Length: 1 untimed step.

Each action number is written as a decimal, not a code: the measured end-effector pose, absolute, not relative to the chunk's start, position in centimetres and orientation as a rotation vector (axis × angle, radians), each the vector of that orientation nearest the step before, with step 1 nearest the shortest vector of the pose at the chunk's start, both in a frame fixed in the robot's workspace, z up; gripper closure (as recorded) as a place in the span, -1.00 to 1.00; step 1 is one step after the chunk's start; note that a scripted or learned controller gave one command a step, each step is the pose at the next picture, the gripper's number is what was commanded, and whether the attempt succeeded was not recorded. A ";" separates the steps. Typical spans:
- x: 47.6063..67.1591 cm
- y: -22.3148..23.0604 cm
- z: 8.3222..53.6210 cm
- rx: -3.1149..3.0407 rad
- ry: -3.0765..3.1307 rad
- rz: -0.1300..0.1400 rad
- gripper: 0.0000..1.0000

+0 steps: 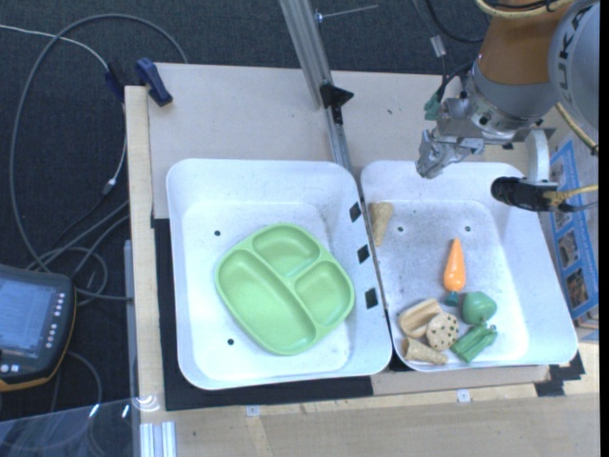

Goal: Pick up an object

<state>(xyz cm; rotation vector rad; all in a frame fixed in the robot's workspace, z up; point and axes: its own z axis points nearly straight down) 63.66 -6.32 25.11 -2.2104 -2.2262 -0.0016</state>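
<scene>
Camera view shows a smooth, tapered orange carrot point(455, 266) lying in the speckled white right bin point(528, 255), near glossy green and tan toy foods. The gripper point(433, 165) hangs well above-left of it, over the bin's far rim, holding nothing. How far it is open cannot be told, its tips blurring together.

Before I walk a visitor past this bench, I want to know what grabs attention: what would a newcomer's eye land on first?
Likely the green plate, with three compartments, lying in the left bin. Next, the toy food in the right bin: an orange carrot near the middle and a cluster in the near corner with a cookie and green pieces. Above that bin's far edge hangs the gripper under the arm's orange band.
</scene>
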 end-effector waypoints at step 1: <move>62.1 -1.2 25.5 -2.211 -2.226 -0.001 1.00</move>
